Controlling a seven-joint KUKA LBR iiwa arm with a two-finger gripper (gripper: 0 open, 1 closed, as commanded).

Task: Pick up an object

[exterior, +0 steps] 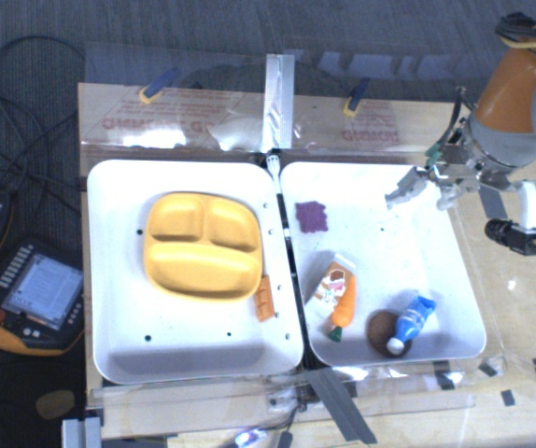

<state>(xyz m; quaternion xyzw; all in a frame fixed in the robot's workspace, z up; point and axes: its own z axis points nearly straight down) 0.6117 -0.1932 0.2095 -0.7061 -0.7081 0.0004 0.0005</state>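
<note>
On the left, the left bin point(109, 343) holds a yellow divided tray point(203, 245), lying flat near its middle, with a small orange piece point(264, 299) just beside the tray's lower right corner, against the wall between the bins.

Across that wall, the right bin point(436, 250) carries the loose things. A purple patch point(312, 217) lies near its upper left. Lower down, a small printed packet point(331, 286) touches a toy carrot point(344, 304), which points toward the near rim. Further right, a brown round object point(380, 330) sits against a blue and white bottle point(410, 323) lying tilted near the lower right corner.

At the far right, the arm's pincer point(420, 183) hangs over the upper right part of the right bin, well apart from every object. Whether its fingers are apart or together cannot be told; nothing shows between them.

By my reading, the pick has not yet been made: every candidate lies in a bin, and approach, descent, closing and lifting all remain.
</note>
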